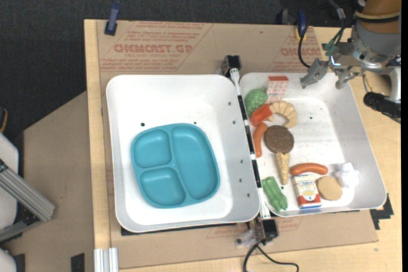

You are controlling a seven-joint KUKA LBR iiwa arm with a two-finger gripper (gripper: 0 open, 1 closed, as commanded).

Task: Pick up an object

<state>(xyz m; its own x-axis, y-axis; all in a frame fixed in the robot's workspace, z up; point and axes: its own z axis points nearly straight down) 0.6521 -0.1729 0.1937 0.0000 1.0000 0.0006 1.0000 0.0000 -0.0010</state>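
Observation:
The right bin (pixel 338 130) holds several toy foods. Among them are a green leaf (pixel 256 99), a shrimp (pixel 285 111), a chocolate ice cream cone (pixel 279 142), a sausage (pixel 308 169), a small carton (pixel 307 192), a round cookie (pixel 330 188) and a green pickle (pixel 275 193). My gripper (pixel 326 76) hangs over the far edge of the right bin, near its back right corner. Its fingers are spread open with nothing between them. It is well apart from the foods, which lie closer to the left and front.
The left bin (pixel 127 99) contains a teal divided plate (pixel 175 164). A small red and white box (pixel 277 85) lies at the back of the right bin, and a white crumpled item (pixel 348 174) at its front right. Blue clamps (pixel 113 17) hold the cardboard base.

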